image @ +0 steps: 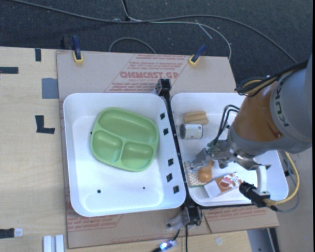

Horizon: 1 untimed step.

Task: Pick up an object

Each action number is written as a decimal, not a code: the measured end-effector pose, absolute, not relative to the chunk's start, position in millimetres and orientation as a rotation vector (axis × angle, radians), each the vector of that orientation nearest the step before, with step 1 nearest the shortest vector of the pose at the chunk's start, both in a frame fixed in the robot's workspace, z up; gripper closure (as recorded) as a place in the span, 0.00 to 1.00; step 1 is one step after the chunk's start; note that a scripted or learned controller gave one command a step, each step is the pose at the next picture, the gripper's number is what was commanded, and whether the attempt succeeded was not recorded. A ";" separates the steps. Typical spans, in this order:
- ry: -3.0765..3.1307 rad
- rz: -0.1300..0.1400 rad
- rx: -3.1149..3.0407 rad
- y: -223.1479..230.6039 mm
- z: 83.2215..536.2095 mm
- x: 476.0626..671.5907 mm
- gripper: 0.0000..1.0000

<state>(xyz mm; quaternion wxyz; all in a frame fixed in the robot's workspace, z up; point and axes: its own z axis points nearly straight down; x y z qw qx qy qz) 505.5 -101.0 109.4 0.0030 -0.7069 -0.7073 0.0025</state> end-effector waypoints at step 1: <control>-2.220 0.003 -2.215 -99.7 121.6 506.4 1.00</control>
